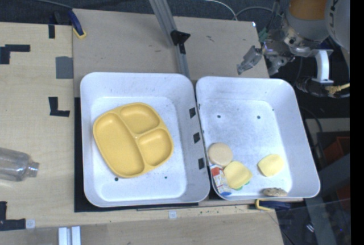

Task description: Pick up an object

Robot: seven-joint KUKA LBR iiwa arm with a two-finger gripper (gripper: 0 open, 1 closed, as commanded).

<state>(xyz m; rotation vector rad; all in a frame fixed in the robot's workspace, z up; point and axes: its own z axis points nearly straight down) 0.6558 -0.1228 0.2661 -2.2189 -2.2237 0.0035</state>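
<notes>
Holding 1 yellow tray [132, 138]: left bin [90, 124]

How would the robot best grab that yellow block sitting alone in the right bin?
Probably from straight above, closing across the yellow block's shorter sides. It lies flat and apart from the other pieces, with bare floor around it, so fingers have room on both sides.
</notes>
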